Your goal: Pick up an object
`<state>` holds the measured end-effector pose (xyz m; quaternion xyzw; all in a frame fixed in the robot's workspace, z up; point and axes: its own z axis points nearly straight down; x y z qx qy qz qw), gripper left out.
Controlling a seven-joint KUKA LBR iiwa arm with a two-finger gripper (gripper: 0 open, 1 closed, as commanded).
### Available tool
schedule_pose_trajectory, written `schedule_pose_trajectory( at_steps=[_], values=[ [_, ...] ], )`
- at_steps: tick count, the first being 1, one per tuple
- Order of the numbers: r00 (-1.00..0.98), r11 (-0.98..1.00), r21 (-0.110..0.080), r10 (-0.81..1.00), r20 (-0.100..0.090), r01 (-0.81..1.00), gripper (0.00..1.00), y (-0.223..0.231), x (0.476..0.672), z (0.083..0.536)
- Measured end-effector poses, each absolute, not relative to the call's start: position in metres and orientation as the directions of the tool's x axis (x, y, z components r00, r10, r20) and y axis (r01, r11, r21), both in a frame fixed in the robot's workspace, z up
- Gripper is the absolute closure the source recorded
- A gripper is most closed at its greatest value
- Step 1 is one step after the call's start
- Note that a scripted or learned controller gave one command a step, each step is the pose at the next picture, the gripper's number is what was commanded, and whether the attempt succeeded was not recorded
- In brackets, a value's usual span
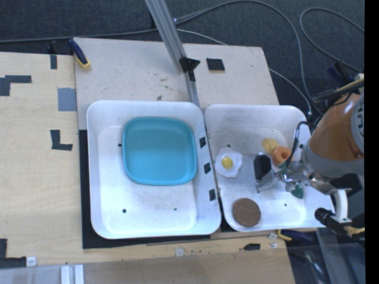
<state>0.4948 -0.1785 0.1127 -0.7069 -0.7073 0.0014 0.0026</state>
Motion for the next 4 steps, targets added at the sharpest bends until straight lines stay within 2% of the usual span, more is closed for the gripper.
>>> schedule_pose_trajectory(
  at_steps=[1,2,3,4],
  values=[
    [-0.001,0.001,0.0,1.0,-0.001,1.0,0.0,-0.179,0.495,0.089],
    [0.0,0.0,0.004,1.0,-0.002,1.0,1.0,-0.179,0.496,0.101],
    [-0.001,0.001,0.004,1.0,-0.001,1.0,1.0,-0.179,0.497,0.163],
    [-0.001,0.001,0.003,1.0,-0.001,1.0,1.0,-0.179,0.502,0.206]
  ],
)
